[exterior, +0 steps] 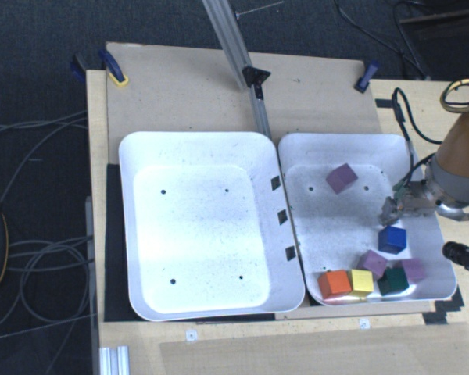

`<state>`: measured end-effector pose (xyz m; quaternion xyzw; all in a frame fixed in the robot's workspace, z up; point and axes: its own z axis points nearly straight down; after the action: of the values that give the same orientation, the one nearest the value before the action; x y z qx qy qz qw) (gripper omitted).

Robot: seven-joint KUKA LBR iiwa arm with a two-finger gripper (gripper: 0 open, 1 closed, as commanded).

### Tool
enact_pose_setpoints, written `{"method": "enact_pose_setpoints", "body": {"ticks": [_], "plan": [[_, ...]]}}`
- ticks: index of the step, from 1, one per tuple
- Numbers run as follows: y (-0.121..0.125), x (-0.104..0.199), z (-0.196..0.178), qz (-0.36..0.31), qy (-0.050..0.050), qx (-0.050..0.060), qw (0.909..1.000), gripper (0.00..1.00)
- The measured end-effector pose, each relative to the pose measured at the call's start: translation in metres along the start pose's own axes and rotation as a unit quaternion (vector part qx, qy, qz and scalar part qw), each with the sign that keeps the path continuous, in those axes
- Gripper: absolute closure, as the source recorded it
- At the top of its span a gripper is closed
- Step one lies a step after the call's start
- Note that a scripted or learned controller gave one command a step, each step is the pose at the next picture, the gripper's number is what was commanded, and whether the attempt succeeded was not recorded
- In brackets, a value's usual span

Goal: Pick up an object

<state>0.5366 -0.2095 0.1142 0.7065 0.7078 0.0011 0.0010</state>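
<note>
Right bin (328,143), contents: we count one purple block (342,177) lying alone toward the far side; one blue block (392,239) at mid-right; and along the near wall a cluster of an orange block (335,283), a yellow block (362,281), a green block (392,280) and two further purple blocks (373,261) (413,269). Left bin (129,209): no blocks noted. Both stand on the desk (187,92).

Arm: we log the pincer (397,208) low over the right bin, just above the blue block and very close to it. Nothing shows between its tips; how wide it stands we cannot tell.

Step in hand, as we judge it: approach to the blue block, grasp not yet made. Next move calls for a short descent centred on that block, then closing on its sides before lifting.
</note>
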Motion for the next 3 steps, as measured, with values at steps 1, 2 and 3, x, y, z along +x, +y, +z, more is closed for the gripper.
{"method": "enact_pose_setpoints", "body": {"ticks": [1,2,3], "plan": [[0.007,0.009,-0.056,0.000,-0.001,-0.002,1.0000,1.00],[0.009,0.009,-0.099,0.000,-0.001,-0.002,1.0000,1.00],[-0.002,0.063,-0.094,-0.002,0.002,0.002,1.0000,1.00]]}}
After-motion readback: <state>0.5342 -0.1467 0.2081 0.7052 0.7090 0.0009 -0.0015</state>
